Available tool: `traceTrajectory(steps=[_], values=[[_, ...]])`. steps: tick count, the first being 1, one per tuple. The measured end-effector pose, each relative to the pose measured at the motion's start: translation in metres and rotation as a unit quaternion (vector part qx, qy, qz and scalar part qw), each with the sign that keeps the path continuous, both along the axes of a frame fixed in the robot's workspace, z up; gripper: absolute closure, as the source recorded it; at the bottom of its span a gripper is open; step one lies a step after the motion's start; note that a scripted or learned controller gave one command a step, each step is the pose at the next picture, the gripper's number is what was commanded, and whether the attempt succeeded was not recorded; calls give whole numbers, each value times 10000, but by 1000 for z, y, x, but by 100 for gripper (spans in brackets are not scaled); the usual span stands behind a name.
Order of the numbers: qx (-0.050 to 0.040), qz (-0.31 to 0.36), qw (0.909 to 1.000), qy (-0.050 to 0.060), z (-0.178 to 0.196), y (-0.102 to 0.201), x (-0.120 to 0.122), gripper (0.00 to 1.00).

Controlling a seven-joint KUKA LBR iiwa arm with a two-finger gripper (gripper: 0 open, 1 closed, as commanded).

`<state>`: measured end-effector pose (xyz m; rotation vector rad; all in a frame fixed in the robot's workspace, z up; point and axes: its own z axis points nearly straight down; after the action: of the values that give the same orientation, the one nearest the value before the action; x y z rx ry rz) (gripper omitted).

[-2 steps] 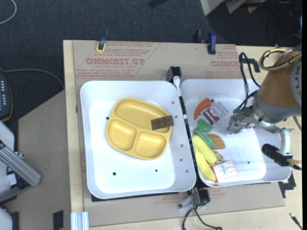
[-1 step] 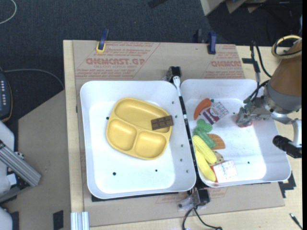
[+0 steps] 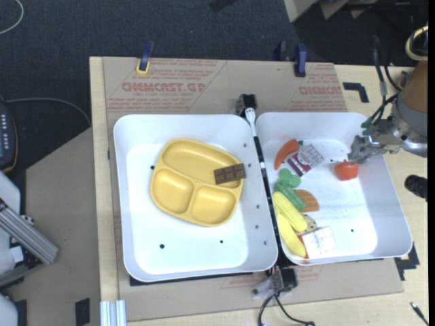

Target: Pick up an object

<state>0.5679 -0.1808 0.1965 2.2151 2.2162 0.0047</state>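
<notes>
My gripper [image 3: 355, 156] hangs over the right bin [image 3: 380, 216], at its right side, just above a small red tomato [image 3: 346, 171]. Its tips point down and left toward the tomato, which rests on the bin floor. Further left in this bin lie an orange carrot [image 3: 286, 152], a small printed packet [image 3: 304, 159], a green toy vegetable [image 3: 290, 187], a yellow corn cob [image 3: 288, 214] and a small red and white box [image 3: 317, 242]. The left bin [image 3: 136, 182] holds a yellow divided plate [image 3: 183, 182] with a brown chocolate bar [image 3: 229, 174] at its right edge.
The arm enters from the right edge above the right bin. A black divider rail [image 3: 259, 175] runs between the two bins. Blue and yellow clamps [image 3: 143, 60] sit at the bench's far edge. Bare floor lies in the right bin's lower right part.
</notes>
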Motion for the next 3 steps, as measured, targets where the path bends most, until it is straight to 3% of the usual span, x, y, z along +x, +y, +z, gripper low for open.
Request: traceTrajectory(steps=[1,3], values=[[5,1,10000,8,31,0,1,100],[24,32,10000,16,35,95,55,100]])
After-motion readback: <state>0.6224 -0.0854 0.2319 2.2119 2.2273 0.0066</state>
